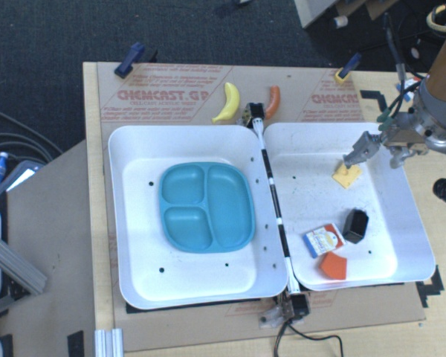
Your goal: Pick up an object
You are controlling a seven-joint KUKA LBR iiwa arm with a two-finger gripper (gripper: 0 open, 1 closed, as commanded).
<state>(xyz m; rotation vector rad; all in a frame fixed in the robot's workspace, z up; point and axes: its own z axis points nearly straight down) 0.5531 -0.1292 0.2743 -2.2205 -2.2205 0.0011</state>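
Right now my pincer (373, 153) hangs over the far part of the right bin (401, 274), reaching in from the right side. One finger (359, 152) slants down to the left, its tip just beside a small yellow piece (347, 176) that lies on the bin floor; the other finger (396, 158) stands apart from it, so I am spread open and pinching nothing. Nearer the front of the same bin lie a black object (355, 225), a small blue and white packet (322, 239) and an orange block (333, 266), close together. In the left bin (134, 274) sits a blue divided plate (207, 206). Beyond the bins, on the surface (171, 95), lie a yellow banana (227, 103) and an orange sausage shape (272, 101).
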